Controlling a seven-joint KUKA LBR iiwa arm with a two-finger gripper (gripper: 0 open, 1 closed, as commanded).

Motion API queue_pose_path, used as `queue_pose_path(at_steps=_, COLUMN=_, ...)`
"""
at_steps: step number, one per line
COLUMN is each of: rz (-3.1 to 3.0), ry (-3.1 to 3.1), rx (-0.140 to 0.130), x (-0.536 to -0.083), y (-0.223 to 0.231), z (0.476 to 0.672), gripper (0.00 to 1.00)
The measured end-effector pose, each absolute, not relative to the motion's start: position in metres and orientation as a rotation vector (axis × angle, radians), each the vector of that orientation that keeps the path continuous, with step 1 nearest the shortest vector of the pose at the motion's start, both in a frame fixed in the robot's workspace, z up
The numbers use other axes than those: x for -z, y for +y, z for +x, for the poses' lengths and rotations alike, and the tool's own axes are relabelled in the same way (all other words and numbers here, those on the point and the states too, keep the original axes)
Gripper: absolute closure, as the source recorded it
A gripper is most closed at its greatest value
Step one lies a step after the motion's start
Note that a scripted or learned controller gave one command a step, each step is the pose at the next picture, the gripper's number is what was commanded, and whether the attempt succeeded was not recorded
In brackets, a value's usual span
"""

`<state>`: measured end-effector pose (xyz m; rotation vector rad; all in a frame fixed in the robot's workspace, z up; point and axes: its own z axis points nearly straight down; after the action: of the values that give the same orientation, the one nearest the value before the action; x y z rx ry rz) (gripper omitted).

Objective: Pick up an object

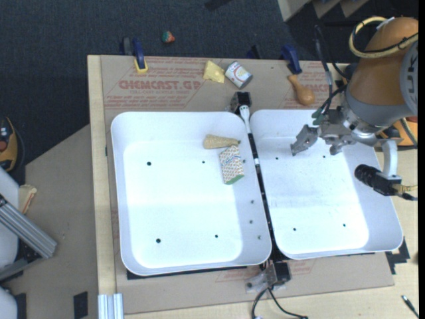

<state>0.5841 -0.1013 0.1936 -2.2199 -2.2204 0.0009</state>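
In the left bin (133,178), near its upper right corner, lie two objects. One is a tan cone-shaped piece (220,141). Just below it lies a small green-and-white patterned packet (231,163). My gripper (319,143) hangs over the upper part of the right bin (319,224), well to the right of both objects. Its two fingers are spread apart and nothing is between them. The grey and orange arm comes in from the upper right.
On the board behind the bins lie a yellow wedge (214,72), a small white box (238,74) and a wooden piece (302,90). Blue clamps (139,55) hold the board's back edge. A black part (374,178) overhangs the right bin's right side.
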Motion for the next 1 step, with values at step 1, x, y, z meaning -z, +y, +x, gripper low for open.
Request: queue_pose_path(at_steps=1, rz=-2.231, ry=-2.236, rx=0.021, x=-0.4383, y=-0.0903, z=0.5728, gripper=0.0)
